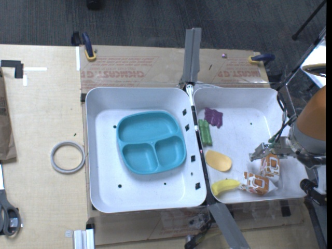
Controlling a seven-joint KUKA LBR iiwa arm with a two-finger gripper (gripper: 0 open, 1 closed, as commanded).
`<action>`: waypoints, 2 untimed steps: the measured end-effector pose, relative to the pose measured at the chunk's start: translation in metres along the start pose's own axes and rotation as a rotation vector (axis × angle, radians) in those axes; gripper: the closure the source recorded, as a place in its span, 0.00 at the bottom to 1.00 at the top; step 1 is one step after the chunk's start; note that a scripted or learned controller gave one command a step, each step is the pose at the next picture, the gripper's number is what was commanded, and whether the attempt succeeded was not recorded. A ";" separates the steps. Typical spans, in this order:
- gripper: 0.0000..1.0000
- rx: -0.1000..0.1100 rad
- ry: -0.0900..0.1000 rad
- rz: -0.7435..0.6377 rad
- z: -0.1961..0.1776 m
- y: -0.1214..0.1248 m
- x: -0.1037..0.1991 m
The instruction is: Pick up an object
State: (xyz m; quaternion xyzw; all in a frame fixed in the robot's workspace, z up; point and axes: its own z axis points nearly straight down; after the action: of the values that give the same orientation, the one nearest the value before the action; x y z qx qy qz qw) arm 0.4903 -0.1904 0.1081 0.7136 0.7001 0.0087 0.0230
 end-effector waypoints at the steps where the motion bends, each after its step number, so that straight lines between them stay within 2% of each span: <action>1: 0.00 0.044 0.020 -0.076 -0.063 0.045 -0.032; 2: 0.00 0.048 0.030 -0.029 0.017 -0.007 -0.025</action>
State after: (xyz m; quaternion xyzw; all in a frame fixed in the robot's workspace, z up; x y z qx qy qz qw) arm 0.4832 -0.2159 0.0911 0.7035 0.7107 0.0024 -0.0046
